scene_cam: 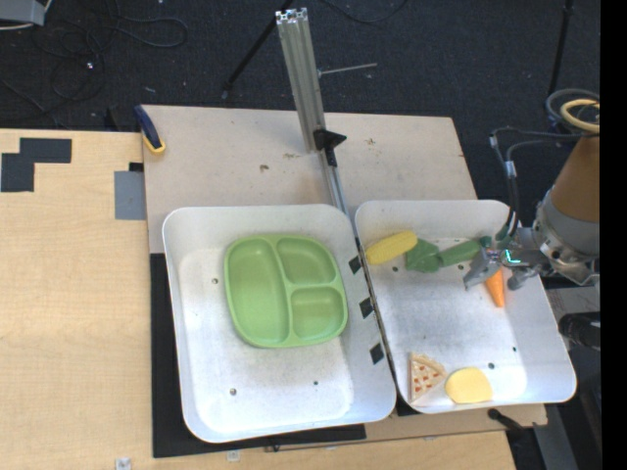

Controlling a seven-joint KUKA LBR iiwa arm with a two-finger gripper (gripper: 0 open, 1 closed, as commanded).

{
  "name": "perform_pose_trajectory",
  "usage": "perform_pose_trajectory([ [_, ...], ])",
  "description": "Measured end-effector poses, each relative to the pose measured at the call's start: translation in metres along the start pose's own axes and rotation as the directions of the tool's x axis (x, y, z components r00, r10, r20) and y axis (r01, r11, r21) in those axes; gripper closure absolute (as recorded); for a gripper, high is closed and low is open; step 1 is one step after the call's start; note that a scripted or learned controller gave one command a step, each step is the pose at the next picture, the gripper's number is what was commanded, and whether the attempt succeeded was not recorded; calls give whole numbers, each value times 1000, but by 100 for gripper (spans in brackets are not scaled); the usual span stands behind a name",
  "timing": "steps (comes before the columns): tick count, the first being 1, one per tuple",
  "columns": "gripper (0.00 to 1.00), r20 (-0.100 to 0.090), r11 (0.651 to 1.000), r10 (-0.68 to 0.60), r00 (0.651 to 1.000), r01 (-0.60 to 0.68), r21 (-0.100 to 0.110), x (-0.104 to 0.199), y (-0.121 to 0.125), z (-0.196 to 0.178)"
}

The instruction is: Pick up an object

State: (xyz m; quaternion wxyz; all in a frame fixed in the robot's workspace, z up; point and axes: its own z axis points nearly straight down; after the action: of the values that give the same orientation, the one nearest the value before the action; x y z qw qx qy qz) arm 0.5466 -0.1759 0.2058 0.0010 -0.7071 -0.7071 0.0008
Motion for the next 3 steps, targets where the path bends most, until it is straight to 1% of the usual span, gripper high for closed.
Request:
perform_pose_trajectory([
  [1, 0, 0, 1000, 0, 1000, 0, -1, 0, 0, -1],
  [2, 0, -2, 1000, 0, 1000, 0, 5, 0, 1, 43],
  [3, 0, -3, 1000, 0, 1000, 0, 6, 2, -10, 101],
])
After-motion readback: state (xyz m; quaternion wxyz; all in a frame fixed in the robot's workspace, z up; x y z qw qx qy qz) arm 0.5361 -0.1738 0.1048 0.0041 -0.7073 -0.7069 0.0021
